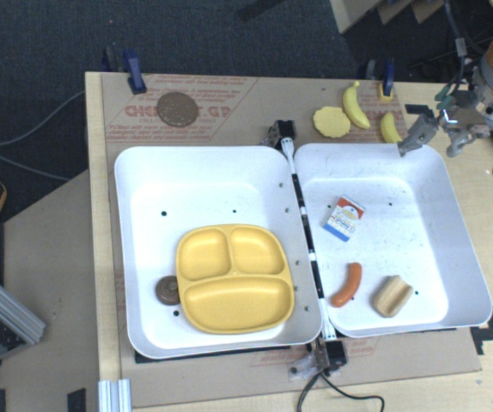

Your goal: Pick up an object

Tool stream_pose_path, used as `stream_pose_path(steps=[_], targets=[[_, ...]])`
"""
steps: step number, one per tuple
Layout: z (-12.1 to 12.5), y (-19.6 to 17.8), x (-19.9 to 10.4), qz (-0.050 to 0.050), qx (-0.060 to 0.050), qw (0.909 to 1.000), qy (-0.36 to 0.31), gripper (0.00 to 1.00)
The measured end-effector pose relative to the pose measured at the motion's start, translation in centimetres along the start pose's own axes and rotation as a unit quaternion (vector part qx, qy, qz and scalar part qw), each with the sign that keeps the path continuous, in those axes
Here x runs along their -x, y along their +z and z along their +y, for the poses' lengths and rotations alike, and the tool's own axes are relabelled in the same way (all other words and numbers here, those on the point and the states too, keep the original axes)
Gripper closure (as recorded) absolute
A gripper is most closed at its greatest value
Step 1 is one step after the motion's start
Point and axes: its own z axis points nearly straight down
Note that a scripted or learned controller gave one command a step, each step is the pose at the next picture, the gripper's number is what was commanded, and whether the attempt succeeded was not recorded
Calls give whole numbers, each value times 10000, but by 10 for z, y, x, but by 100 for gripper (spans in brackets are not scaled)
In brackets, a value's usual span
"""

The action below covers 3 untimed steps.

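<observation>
My gripper (pixel 427 149) hangs over the back right corner of the right bin (pixel 453 221), open, with nothing between its fingers. In that bin lie a small red, white and blue box (pixel 343 219) near the middle, an orange sausage (pixel 346 284) at the front, and a tan bread-like block (pixel 392 296) to the right of the sausage. All three lie well in front of the gripper and apart from it.
The left bin (pixel 143 196) holds a yellow divided tray (pixel 232 277) and a brown cookie (pixel 168 291). Behind the bins on the bench lie two bananas (pixel 357 106) (pixel 390 127), a yellow chip (pixel 332 121) and a brown disc (pixel 177 108).
</observation>
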Motion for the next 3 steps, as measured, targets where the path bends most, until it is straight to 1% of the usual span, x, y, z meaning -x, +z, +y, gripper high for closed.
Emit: stream_pose_path(steps=[1,2,3], targets=[[-56,54,-48,22,-46,10000,-8,0],[-138,156,-79,31,-88,10000,7,0],[-131,139,-77,-3,12,10000,10,100]])
